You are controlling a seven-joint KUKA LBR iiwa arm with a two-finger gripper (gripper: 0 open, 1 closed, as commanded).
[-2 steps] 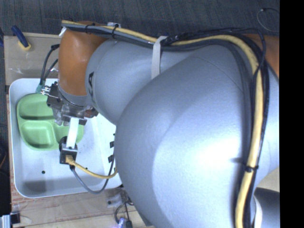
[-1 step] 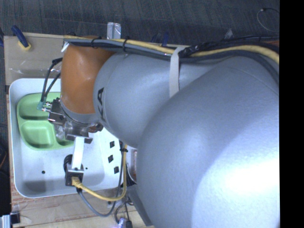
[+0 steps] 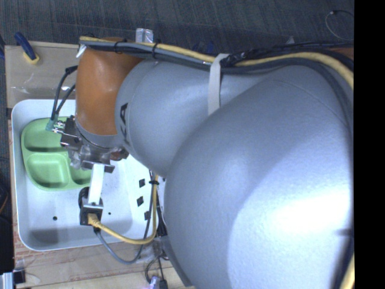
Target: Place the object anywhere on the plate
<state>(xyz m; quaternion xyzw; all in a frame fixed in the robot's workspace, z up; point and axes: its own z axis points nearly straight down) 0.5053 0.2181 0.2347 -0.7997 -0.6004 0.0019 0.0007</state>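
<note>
A light green divided plate [image 3: 47,159] lies in the upper left of the left white bin [image 3: 36,233]. It has several compartments, and the ones I can see hold nothing. The arm's wrist with its orange band [image 3: 99,95] hangs over the plate's right side and covers that part. The gripper sits under the wrist at about [image 3: 81,155], hidden from this angle. No object for placing shows in the uncovered part of the bin.
The grey arm body [image 3: 252,173] fills the right and centre and hides the right bin. A yellow cable [image 3: 120,236] loops over the left bin's lower floor. A blue-handled tool [image 3: 25,47] lies on the bench at the top left.
</note>
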